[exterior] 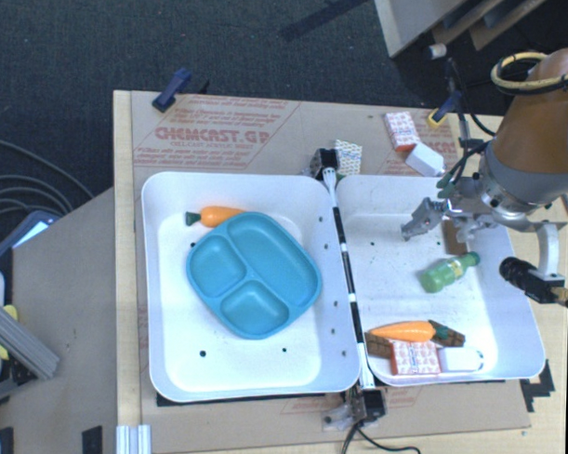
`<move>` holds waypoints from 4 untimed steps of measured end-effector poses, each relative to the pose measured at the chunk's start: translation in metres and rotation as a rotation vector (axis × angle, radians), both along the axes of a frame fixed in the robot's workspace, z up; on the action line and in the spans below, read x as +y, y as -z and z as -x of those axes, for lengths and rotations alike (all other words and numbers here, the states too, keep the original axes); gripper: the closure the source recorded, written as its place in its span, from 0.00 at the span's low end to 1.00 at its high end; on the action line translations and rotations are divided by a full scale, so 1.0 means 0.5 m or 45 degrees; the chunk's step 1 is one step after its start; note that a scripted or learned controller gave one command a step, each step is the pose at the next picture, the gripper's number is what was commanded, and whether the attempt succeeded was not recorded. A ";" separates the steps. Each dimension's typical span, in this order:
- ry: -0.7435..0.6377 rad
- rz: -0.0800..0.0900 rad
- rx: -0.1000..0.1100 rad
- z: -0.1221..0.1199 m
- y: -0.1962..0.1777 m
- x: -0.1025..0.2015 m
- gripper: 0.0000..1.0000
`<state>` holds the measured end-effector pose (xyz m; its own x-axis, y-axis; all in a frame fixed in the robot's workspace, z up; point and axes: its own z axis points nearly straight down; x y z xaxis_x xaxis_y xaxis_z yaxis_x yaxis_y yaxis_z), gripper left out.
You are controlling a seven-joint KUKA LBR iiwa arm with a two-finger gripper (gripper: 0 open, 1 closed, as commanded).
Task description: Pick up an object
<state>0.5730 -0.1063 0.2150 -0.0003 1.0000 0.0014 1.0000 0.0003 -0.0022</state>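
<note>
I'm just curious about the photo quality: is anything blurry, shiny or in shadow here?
Camera view: light is even and soft; the white bins look bright, nearly washed out. The blue tray and green bottle are sharp. The orange arm at the right edge looks slightly soft. The dark floor lacks detail.

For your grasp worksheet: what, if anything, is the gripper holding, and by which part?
Nothing shows between the gripper's fingers; the green bottle lies apart in the right bin.
</note>
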 end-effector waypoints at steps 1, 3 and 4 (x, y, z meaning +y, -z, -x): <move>0.002 0.002 0.001 -0.010 0.172 -0.180 0.00; -0.005 -0.021 0.016 -0.184 0.262 -0.220 0.00; -0.006 -0.004 -0.001 -0.187 0.240 -0.226 1.00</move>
